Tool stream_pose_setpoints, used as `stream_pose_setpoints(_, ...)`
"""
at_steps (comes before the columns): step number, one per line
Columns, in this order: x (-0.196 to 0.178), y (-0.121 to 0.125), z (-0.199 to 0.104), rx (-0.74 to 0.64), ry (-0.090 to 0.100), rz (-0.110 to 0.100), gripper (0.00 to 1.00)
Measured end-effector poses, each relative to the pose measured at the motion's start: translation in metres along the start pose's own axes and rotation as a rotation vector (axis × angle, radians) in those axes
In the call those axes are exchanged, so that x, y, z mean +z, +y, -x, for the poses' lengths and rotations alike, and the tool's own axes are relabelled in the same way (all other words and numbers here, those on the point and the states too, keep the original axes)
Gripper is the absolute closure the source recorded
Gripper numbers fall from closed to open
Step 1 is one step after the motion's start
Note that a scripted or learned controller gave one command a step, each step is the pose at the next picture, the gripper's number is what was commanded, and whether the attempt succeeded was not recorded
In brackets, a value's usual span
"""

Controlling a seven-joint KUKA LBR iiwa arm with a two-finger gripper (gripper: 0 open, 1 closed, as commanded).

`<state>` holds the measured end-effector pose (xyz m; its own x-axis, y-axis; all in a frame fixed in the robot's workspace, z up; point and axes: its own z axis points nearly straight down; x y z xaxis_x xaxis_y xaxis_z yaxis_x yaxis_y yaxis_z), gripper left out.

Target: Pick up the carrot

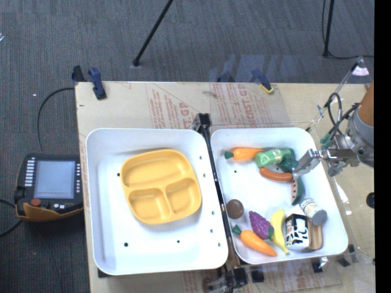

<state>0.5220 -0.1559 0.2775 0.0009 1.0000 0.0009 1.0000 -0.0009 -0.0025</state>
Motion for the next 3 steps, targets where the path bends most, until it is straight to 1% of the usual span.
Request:
stream_pose_setpoints(1, 0.078, -0.004, -0.083, 0.015, 0.005, -0.011, 0.00)
stream_pose_setpoints(2, 0.094, 0.066, -0.077, -0.002, 0.001, -0.004, 0.00)
stream_pose_setpoints(3, 0.177, 0.110, -0.062, -0.030, -0.001, 0.004, 0.00)
